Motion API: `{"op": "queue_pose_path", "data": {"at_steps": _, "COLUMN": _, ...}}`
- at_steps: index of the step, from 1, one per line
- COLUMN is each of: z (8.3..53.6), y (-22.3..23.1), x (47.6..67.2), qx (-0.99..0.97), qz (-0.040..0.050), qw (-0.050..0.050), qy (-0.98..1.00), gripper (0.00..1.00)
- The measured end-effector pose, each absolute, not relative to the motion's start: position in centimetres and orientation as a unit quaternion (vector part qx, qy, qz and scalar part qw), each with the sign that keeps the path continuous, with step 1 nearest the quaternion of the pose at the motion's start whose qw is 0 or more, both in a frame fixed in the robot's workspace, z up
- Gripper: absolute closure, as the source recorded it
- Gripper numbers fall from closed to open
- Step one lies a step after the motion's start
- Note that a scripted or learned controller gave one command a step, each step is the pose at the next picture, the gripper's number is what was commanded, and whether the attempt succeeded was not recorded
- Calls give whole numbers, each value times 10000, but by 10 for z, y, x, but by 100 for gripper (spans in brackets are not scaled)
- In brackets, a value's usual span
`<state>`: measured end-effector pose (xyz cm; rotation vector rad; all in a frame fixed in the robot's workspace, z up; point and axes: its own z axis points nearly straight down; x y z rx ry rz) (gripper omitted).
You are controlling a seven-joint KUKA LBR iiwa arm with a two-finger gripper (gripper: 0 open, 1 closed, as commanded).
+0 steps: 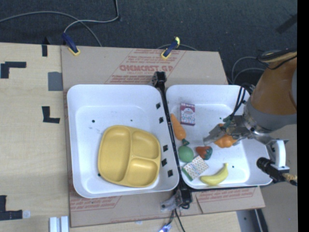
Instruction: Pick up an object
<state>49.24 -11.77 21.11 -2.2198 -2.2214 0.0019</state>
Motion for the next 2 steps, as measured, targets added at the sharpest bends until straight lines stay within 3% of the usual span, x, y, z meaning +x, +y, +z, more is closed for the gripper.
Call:
{"op": "queue_pose_path", "data": {"at_steps": 1, "z": 90, "y": -132, "x": 531, "qx": -7067, "qz": -2, "qw": 1, "qy": -7075, "gripper": 0}}
{"op": "queue_pose_path", "data": {"at_steps": 2, "z": 99, "y": -131, "x": 530, "qx": -7065, "qz": -1, "qw": 12, "qy": -7077, "gripper": 100}}
